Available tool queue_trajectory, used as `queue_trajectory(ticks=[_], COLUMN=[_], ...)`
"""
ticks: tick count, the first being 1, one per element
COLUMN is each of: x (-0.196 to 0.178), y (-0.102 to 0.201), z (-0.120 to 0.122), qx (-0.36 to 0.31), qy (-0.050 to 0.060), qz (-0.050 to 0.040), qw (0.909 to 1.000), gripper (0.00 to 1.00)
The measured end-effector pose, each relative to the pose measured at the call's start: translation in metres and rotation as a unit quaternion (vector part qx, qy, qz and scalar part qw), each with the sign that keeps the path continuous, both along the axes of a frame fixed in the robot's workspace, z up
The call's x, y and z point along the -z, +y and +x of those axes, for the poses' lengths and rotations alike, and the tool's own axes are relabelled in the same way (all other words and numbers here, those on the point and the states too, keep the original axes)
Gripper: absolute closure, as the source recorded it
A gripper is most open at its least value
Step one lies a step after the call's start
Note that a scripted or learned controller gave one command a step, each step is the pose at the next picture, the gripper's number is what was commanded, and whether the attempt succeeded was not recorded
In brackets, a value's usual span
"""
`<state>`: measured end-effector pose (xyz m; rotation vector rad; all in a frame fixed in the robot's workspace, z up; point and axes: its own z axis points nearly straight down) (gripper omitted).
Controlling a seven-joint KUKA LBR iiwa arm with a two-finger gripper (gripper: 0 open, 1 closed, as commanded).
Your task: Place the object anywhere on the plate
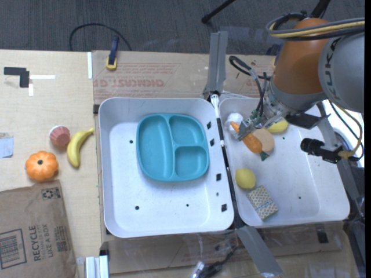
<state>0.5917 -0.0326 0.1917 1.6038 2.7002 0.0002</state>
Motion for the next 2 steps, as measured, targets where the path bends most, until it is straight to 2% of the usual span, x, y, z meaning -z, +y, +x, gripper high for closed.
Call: queue_trajectory(ticks=[1, 2], x=[0.0011, 0.0009], y=[0.082, 0.0819], z=[0.0167, 0.0167], qx=[-0.057, -0.057], qy=[0.001, 0.001], qz=[-0.0006, -0.0006], qw=[0.9984, 0.9984], gripper=[1.0, 0.0])
